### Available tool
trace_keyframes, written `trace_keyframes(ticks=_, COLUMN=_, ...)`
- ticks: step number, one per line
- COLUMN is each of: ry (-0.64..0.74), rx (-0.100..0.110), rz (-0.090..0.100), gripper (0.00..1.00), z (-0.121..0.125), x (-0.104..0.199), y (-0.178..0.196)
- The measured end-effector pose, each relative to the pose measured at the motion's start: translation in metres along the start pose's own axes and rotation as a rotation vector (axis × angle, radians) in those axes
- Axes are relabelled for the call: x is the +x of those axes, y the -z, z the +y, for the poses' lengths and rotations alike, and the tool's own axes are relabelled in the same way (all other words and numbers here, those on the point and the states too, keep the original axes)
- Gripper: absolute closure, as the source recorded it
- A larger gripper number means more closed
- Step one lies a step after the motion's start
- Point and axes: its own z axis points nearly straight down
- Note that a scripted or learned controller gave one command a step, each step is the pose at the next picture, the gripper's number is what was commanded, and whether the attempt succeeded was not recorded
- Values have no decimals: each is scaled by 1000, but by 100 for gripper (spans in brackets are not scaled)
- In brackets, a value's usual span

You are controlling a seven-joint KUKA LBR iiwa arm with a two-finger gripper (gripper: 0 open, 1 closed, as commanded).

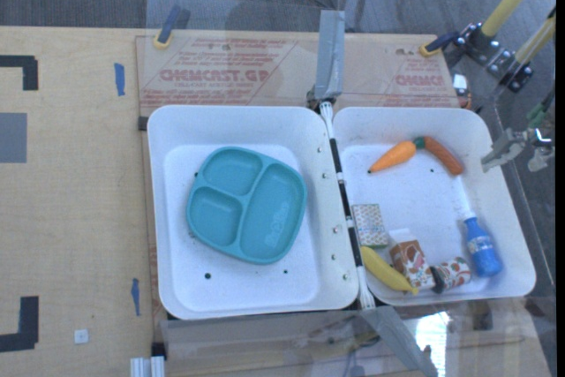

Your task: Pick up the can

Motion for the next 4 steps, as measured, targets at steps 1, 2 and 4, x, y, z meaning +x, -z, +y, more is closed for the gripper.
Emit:
trace_keyframes(ticks=1, ry=-33, rx=0, rz=0, gripper=0, z=-44, x=40, y=-141)
trace_keyframes(ticks=2, ry=2, rx=-3, rz=-1, gripper=0, z=30, x=88, y=-182)
trace_keyframes(ticks=4, ry=232, rx=-5, rz=-2, gripper=0, z=34, x=87, y=-184)
